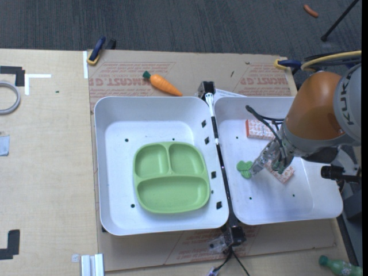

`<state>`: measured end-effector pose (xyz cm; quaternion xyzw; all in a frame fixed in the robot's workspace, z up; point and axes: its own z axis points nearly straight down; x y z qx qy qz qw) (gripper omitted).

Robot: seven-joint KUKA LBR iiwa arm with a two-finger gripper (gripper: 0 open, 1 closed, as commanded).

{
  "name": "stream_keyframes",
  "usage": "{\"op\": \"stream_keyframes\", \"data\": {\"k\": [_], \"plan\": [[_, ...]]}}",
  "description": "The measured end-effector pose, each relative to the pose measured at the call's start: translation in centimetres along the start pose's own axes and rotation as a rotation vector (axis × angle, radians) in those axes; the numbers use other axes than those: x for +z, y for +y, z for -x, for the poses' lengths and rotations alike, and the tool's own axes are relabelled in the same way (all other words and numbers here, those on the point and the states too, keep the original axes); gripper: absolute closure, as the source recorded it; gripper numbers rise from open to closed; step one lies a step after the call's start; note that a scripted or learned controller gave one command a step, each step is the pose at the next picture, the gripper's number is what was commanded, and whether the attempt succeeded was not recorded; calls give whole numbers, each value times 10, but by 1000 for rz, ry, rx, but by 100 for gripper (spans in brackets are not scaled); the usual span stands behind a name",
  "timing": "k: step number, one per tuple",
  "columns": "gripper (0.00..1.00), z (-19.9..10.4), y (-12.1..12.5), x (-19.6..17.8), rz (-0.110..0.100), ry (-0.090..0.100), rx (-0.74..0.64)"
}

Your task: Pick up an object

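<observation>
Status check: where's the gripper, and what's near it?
Gripper low in right bin. Small green object just beside it. Small box close on other side.

The arm point(339, 114) is grey, with a broad, rounded orange band point(313, 108) above the wrist. Black letters, "KU", show on the grey shell by the picture's right edge. Thin black cables point(264, 121) loop out from under the orange band towards the end effector point(270, 161), a small cluster of grey and silvery metal parts. A black fitting point(339, 174) juts out below the grey shell.
</observation>
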<state>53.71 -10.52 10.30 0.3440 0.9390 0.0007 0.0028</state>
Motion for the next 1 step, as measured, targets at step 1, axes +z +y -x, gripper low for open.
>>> {"op": "stream_keyframes", "data": {"k": [1], "plan": [[100, -30, 22, -168, -1, 1, -23]]}}
